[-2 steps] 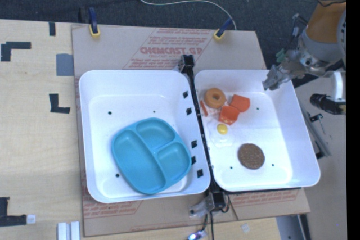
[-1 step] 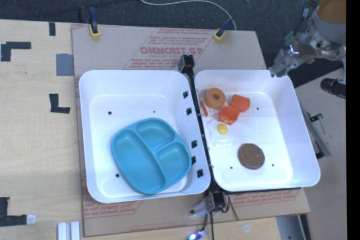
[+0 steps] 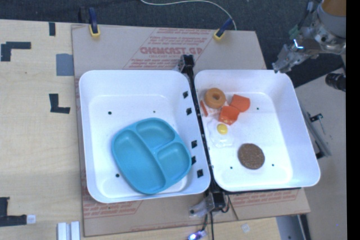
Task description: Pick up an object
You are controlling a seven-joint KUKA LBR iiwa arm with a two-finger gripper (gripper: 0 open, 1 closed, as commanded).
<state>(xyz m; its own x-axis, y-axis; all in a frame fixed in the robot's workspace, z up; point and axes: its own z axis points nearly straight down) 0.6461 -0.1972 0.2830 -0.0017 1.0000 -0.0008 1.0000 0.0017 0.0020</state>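
In the camera view, the tool (image 3: 289, 56) is hanging beyond the right bin's (image 3: 292, 137) far right corner; whether it is spread, I cannot tell. The orange blocks (image 3: 233, 109) are lying together, running diagonally beside the doughnut (image 3: 214, 98), brown disc (image 3: 251, 155) nearer.

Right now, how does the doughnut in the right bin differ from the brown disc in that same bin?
The doughnut is orange-tan with a hole through its middle; the brown disc is dark brown and solid. The doughnut looks smaller across than the disc. The doughnut lies near the bin's far left corner, close to the orange blocks; the disc lies apart, toward the near edge. Both are round and lie flat in the right bin.
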